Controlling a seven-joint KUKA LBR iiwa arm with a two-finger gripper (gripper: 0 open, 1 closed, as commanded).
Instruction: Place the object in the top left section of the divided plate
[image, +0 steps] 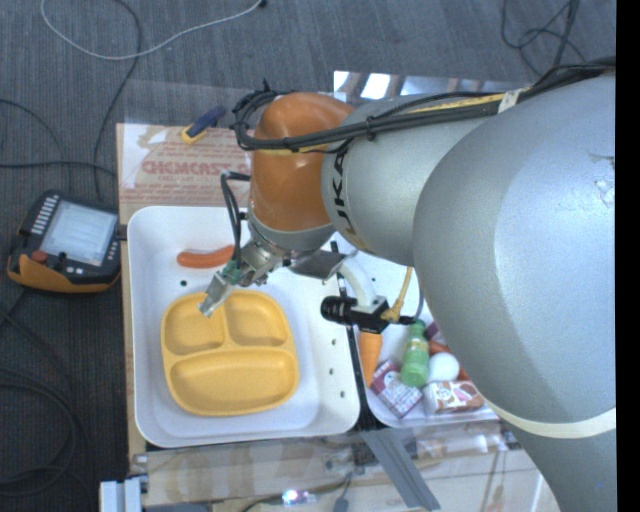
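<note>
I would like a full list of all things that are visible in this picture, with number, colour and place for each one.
Divided plate: 1, yellow, three sections, in the left bin.
Sausage-shaped object: 1, orange-red, on the left bin's floor, above the plate.
Left bin: 1, white, centre of the bench.
Right bin: 1, white, partly under the arm.
Carrot: 1, orange, right bin's left side.
Green bottle: 1, green, in the right bin.
Other small packaged items: several, red and white, right bin; too hidden to name.
Handheld control unit: 1, black and orange with a screen, floor at left.
Printed board: 1, tan with red print, behind the left bin.
Arm: 1, grey with an orange band.
Gripper: 1, over the plate's top left section.
</note>
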